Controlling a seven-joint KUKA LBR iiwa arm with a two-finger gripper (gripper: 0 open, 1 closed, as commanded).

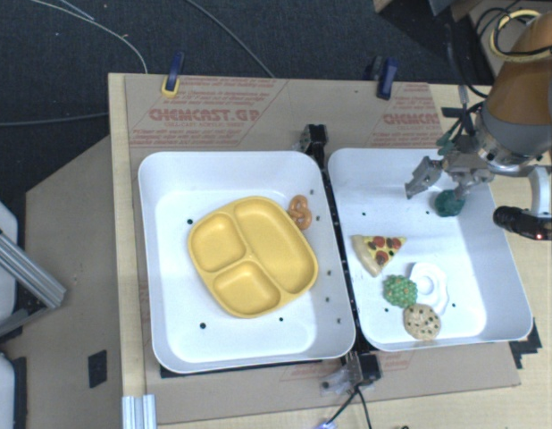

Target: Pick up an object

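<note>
1. A tabletop (124, 239) covered in brown cardboard carries two shallow white bins side by side, with dark floor around it at nine and twelve o'clock.
2. The left bin (164, 186) has bare white floor along its rim on every side; the widest free strip runs along its six o'clock edge.
3. The right bin (499, 266) has open floor at its twelve o'clock end and along its three o'clock wall; its objects cluster toward five and six o'clock.
4. A grey arm (522, 88) with an orange band reaches in from three o'clock, over the upper right corner of the right bin.
5. A yellow divided plate (251, 256) with three compartments lies tilted in the middle of the left bin.
6. The gripper (441, 181) hangs over the right bin's one o'clock area, its two fingers spread apart and holding nothing.
7. A pizza slice (377, 251) lies at the centre of the right bin, near its nine o'clock wall, at seven o'clock from the gripper.
8. A white ring-shaped piece (430, 284) sits at five o'clock of the pizza slice.
9. A green leafy piece (400, 290) touches the ring's nine o'clock side.
10. A teal object (450, 203) lies just below the gripper, at its five o'clock, beside one fingertip and not between the fingers.
11. A speckled cookie (422, 321) rests near the bin's six o'clock edge.
12. A small brown pretzel (300, 211) sits at the plate's one o'clock edge.
</note>
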